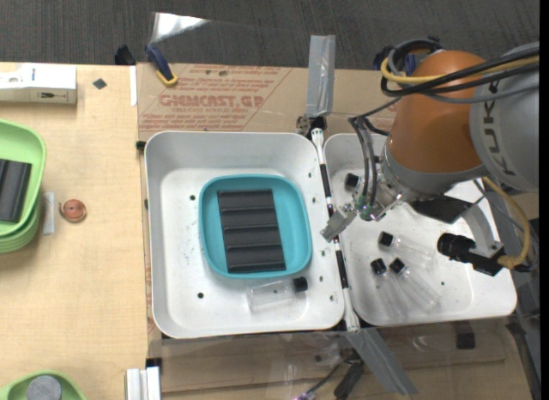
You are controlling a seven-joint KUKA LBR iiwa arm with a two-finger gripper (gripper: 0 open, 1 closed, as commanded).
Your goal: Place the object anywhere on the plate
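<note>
Plate (208,218), teal with a black ribbed insert, lies in the middle of the left bin (171,218). The gripper (364,209) hangs under the orange wrist band (433,115), over the left edge of the right bin (480,295), close to the wall between the bins. Whether it is released, clenched or grasping anything cannot be told; the wrist hides it. Small clear vials with black caps (383,239) lie scattered on the right bin's floor, nearest just below and right of the gripper. Their clear bodies are too faint to give a long axis. Another vial (276,293) rests near the left bin's bottom edge, just beside the plate but off it. By my judgement nothing is on the plate yet, and it lies left of the gripper, across the wall
</note>
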